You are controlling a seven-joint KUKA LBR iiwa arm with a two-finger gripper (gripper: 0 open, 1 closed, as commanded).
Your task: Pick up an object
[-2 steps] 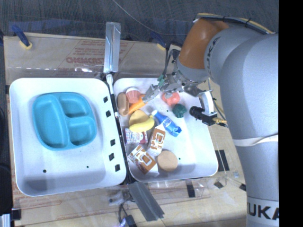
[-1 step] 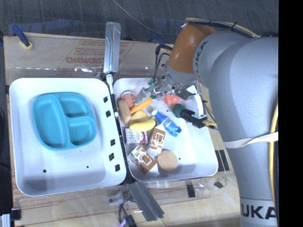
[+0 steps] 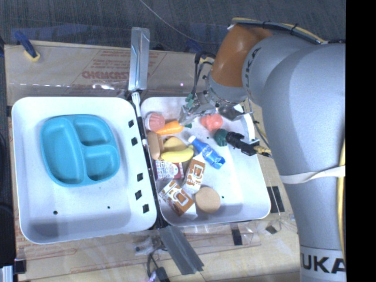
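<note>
Since pick target is unspecified, toy food is left heaped loose in right bin (image 3: 258,201): banana (image 3: 177,153) as landmark, carrot (image 3: 168,128) just above it, blue bottle (image 3: 207,152) beside it, round biscuit (image 3: 207,200) well below. Blue divided tray (image 3: 80,148) is kept apart in left bin (image 3: 23,157). Gripper (image 3: 197,111) is lowered above banana, near carrot; wrist is bent steeply down; claw state cannot be told.

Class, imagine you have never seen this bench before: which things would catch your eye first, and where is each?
The big grey arm with its orange band fills the right side, reaching into the right bin. That bin holds a bright jumble, including a banana and a carrot. A blue divided tray lies in the left bin.
</note>
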